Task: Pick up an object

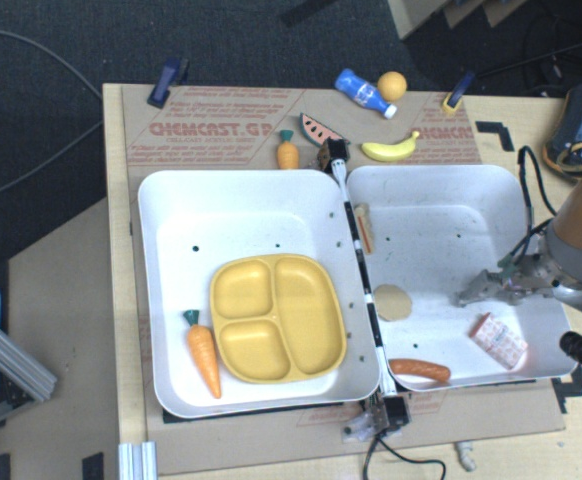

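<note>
Nearest candidate for us is the pink-and-white packet point(498, 339), lying flat on the floor of the right bin point(441, 193), toward its near-right corner. The gripper point(481, 290) hangs just up-left of the packet, apart from it; nothing sits between its fingers, and we can't tell if the jaws are spread or pressed together.

To do the pick well, we judge we'd shift the gripper over the packet's middle, turn so the fingers straddle its short side, then drop straight down. It's thin and flat, so a shallow approach prob. skids off.

Other options, rel. to the packet: a tan disc point(392, 303) well to the left, a sausage point(420, 371) down-left at the bin's front edge.

Hard to read: fingertips blur into dark wrist parts; arm is cut off at the frame's right; the packet's print is too small to make out.
</note>
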### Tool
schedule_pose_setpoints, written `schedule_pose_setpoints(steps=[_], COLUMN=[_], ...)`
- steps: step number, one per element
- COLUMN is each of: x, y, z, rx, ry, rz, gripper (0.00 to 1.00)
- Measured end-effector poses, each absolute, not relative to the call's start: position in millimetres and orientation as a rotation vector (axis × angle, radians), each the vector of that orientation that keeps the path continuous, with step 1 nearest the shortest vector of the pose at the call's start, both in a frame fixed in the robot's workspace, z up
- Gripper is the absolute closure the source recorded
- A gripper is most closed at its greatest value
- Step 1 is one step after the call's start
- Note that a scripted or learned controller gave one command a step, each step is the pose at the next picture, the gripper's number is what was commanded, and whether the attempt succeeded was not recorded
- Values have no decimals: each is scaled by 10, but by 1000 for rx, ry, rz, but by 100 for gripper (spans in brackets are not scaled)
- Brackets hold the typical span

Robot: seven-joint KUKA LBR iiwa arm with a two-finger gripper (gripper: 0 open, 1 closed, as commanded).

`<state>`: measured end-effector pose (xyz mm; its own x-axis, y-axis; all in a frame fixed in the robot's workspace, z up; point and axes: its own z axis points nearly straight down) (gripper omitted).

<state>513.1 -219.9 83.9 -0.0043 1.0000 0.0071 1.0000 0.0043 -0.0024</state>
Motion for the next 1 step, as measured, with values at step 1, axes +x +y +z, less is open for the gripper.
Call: schedule_pose_setpoints(steps=[1], x=[4788], y=[-2235], z=[1015], rx=[-2221], ry=[-2219], rz=[0], gripper=[0])
